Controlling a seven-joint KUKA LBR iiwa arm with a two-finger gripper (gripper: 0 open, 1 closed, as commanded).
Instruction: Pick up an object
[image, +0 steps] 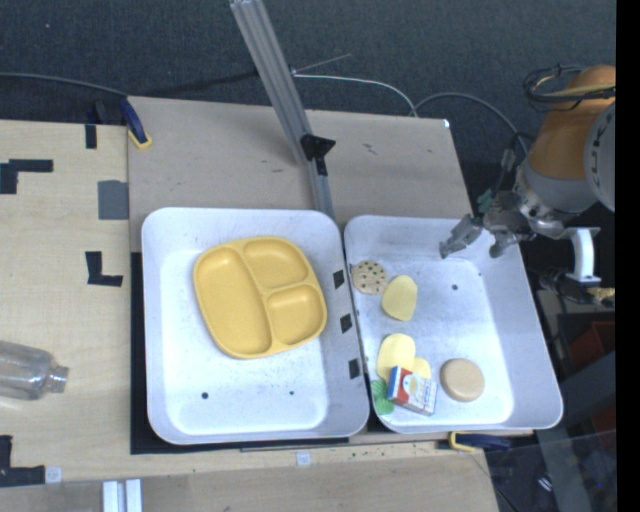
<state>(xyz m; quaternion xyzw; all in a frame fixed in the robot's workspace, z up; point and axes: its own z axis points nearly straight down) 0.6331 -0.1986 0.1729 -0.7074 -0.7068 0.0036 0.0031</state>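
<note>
Two white bins (165, 300) are sitting side by side. Gripper (478, 240) is hovering open, holding nothing; cookie (368, 277) and bun (462, 379) are lying below-left of it.

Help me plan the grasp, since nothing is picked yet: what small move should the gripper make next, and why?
Probably move down-left toward the pale yellow piece. The gripper sits over the right bin's upper edge with its fingers spread and nothing between them, and that piece lies fairly close, apart from the cookie, so there looks to be room for the fingers.
</note>
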